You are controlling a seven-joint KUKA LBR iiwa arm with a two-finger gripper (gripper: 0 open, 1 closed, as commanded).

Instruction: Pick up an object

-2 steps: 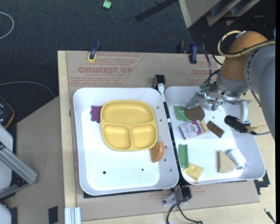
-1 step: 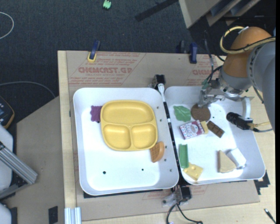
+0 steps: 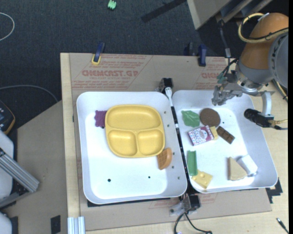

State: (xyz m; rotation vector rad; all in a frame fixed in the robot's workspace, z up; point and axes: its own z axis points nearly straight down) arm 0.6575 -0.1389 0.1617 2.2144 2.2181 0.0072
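A brown board (image 3: 137, 68) printed with red lettering lies under two white bins, held at its far edge by a yellow-tipped clamp (image 3: 97, 55) and a blue clamp (image 3: 201, 54). The left bin (image 3: 132, 183) and the right bin (image 3: 261, 151) sit side by side, touching along a black joint. Dark carpet (image 3: 55, 27) lies beyond, with a small green item (image 3: 111, 5) on it. An aluminium rail (image 3: 16, 171) slants at the left edge.

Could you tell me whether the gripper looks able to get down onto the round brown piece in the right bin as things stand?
Probably yes. The gripper hangs over the right bin just up and right of the round brown piece, whose top is uncovered, though the green piece and the red-and-white packet crowd it.
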